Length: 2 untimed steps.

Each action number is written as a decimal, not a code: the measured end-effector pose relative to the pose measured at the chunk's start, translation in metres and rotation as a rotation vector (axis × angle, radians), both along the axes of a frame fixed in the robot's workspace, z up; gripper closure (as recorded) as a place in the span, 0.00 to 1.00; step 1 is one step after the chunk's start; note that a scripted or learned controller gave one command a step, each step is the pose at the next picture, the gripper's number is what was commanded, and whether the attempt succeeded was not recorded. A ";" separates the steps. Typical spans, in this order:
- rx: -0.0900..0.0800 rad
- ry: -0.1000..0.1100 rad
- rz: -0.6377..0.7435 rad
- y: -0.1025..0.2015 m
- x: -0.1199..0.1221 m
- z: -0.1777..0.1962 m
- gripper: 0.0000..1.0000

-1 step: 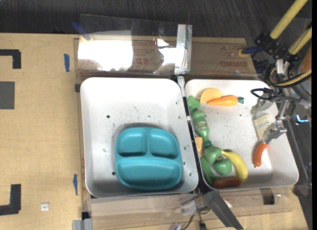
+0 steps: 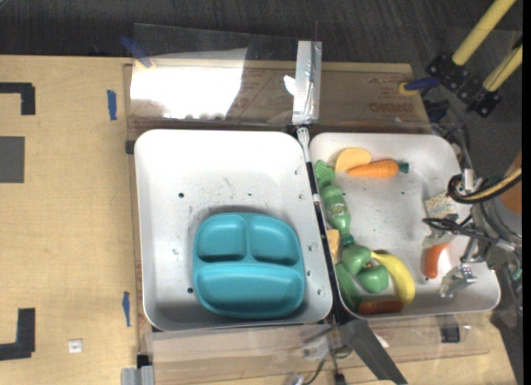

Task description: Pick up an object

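Note:
The right bin holds toy food. An orange slice and a carrot lie at its back. Along its left wall runs a row of green pieces. At the front left sit a green pepper, a yellow banana and a dark red piece. My gripper is low over the bin's right front corner, right beside a small orange-red piece. That piece lies just to the gripper's left; whether it is gripped is unclear.
The left bin carries a teal divided plate at its front. A pale crumpled piece lies by the right bin's right wall. Cables loop above the gripper. Yellow poles stand at the back right.

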State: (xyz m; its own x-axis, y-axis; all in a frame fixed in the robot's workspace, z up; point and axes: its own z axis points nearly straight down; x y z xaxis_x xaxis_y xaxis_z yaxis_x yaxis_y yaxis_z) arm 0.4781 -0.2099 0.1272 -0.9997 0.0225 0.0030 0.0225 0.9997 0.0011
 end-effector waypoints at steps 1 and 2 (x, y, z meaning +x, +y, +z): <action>-0.004 -0.012 0.168 -0.013 0.005 -0.038 0.00; -0.009 -0.017 0.419 -0.015 0.011 -0.038 0.00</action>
State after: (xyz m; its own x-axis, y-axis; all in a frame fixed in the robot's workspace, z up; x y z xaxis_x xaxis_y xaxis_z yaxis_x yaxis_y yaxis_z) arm 0.4891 -0.2244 0.0891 -0.9225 -0.3858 -0.0123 -0.3856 0.9226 -0.0113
